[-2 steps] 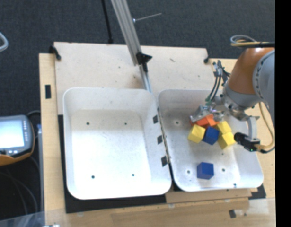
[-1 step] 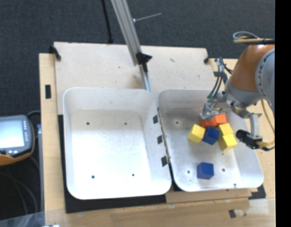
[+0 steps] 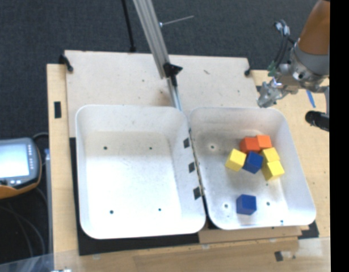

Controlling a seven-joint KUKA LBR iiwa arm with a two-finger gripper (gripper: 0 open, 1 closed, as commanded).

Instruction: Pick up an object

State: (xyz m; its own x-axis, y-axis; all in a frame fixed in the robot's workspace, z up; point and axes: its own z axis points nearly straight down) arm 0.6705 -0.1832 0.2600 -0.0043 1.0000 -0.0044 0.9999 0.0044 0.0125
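**Ana:** Six blocks, all in the right bin (image 3: 293,152). Five sit bunched toward its far right part: an orange block (image 3: 257,143) at the far edge of the bunch, a blue block (image 3: 253,162) touching its near side, one yellow block (image 3: 235,160) on the side toward the left bin (image 3: 83,152), and two yellow blocks (image 3: 271,162) stacked edge to edge on the other side. A lone blue block (image 3: 246,204) lies near the bin's front wall, well apart from the bunch.

**Ben:** And the gripper (image 3: 269,94)?

**Ana:** Beyond the right bin's far rim, above the bench (image 3: 117,78), not over any block. Nothing hangs from it. Whether it is spread or pinched I cannot tell; it is too small and blurred.

**Ben:** Which block would you choose?

**Ana:** The lone blue one, I judge. It has free floor on every side, so both sides can be cleared without nudging a neighbour. In the bunch, faces touch, and a descent there would likely push blocks aside or catch two.

**Ben:** Any cautions?

**Ana:** Travel in over the rim high, centre above the block, square the grasp to its flat faces, then descend straight. It lies close to the front wall, so closing along the wall rather than toward it seems safer.
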